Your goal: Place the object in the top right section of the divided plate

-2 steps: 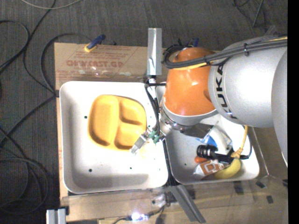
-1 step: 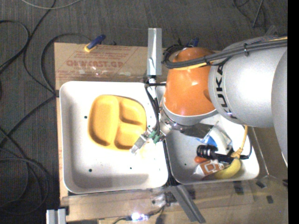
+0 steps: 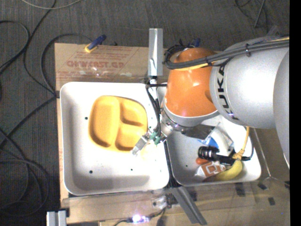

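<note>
Camera view, looking down on both bins: two-finger gripper [image 3: 142,144] of the grey arm with the orange band [image 3: 190,86] sits low over the left shallow white bin [image 3: 94,175], just at the lower right edge of the yellow moulded plastic divided plate [image 3: 104,121]. Whether the gripper is wide, narrow or carrying anything cannot be told, as its tip is small and blurred. The object to be placed cannot be singled out with certainty. Loose items, among them a yellow banana [image 3: 229,172], lie in the right shallow white bin [image 3: 181,166], well apart from the plate. The plate's top right section [image 3: 133,111] lies up the frame and slightly left of the gripper, beyond the lower right section [image 3: 124,136], which is nearest. Judged from this, a release would call for a short travel toward the upper left across the dividing ridge.
</note>
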Robot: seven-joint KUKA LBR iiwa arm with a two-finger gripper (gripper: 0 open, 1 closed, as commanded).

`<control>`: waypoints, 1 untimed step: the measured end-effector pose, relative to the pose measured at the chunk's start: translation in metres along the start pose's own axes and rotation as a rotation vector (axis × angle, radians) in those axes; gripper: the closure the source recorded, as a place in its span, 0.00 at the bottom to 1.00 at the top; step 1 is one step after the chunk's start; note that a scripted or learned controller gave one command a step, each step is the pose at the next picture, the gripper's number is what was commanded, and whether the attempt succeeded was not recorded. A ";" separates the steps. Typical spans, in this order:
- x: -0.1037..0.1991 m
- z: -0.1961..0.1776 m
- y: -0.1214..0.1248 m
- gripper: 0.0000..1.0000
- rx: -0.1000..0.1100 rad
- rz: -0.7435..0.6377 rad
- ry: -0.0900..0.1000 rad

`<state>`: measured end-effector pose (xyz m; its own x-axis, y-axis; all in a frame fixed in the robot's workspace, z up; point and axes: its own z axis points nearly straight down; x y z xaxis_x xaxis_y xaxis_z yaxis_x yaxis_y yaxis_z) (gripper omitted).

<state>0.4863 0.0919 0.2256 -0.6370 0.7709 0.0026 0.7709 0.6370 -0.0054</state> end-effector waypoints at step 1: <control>0.000 0.000 0.000 0.00 0.000 0.000 0.000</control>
<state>0.4863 0.0919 0.2256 -0.6370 0.7709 0.0026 0.7709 0.6370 -0.0054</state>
